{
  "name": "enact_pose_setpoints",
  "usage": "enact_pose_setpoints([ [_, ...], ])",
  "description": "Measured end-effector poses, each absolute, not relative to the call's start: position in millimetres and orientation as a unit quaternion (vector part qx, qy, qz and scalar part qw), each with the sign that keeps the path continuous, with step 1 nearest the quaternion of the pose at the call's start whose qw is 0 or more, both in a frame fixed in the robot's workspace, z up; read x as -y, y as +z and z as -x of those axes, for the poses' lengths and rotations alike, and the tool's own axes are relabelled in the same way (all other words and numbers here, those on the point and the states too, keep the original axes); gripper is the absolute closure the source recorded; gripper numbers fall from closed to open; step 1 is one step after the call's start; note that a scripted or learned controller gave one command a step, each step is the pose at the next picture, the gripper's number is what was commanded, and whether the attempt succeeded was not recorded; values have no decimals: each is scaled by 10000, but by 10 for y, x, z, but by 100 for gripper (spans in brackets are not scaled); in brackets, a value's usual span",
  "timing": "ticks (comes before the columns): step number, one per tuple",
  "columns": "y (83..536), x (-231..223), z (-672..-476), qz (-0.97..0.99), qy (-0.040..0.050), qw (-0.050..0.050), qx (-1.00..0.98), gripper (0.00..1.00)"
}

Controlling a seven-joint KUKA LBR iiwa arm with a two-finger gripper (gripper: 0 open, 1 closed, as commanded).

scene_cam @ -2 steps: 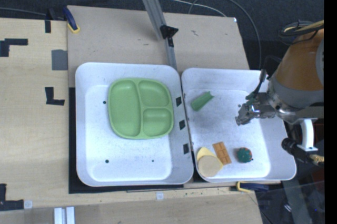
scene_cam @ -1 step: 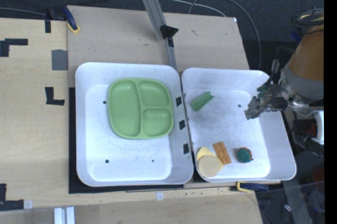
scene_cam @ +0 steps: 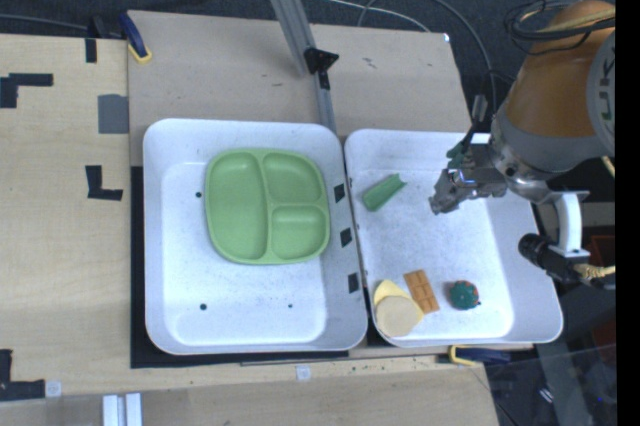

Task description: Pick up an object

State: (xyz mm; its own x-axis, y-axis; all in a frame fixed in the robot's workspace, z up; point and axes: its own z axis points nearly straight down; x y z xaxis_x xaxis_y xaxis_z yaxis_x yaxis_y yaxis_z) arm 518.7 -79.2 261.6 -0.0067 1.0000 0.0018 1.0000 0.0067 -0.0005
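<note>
Arm: I see my grey arm (scene_cam: 560,104) with its orange band coming in from the right side of the view, over the right bin (scene_cam: 500,319).
Gripper: my gripper (scene_cam: 447,197) hangs over the upper middle of the right bin, pointing down and to the left. It looks dark and small from here, and I cannot tell how wide it stands. I see nothing between its tips.
Green block: a small green block (scene_cam: 382,191) lies tilted on the bin floor, near the gripper on its left, at about the same height in the view. It is apart from the gripper, not touching.
Yellow cylinder: a pale yellow cylinder (scene_cam: 394,311) lies below and left of the gripper, at the bin's near left corner.
Orange piece: a flat orange piece (scene_cam: 421,291) sits just beside the cylinder, almost straight below the gripper. I cannot tell whether the two touch.
Green ball: a small dark green ball (scene_cam: 462,294) with a red spot rests below the gripper, slightly to its right, near the orange piece.
Plate: a light green divided plate (scene_cam: 267,205) lies in the left bin (scene_cam: 175,314), well to the left of the gripper.
Table: both bins sit side by side on the wooden table (scene_cam: 60,244).
</note>
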Motion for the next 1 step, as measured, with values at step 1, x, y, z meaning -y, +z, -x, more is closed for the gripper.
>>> enact_pose_setpoints([
  [1, 2649, 280, -5328, 7046, -2, 9, 7096, 100],
])
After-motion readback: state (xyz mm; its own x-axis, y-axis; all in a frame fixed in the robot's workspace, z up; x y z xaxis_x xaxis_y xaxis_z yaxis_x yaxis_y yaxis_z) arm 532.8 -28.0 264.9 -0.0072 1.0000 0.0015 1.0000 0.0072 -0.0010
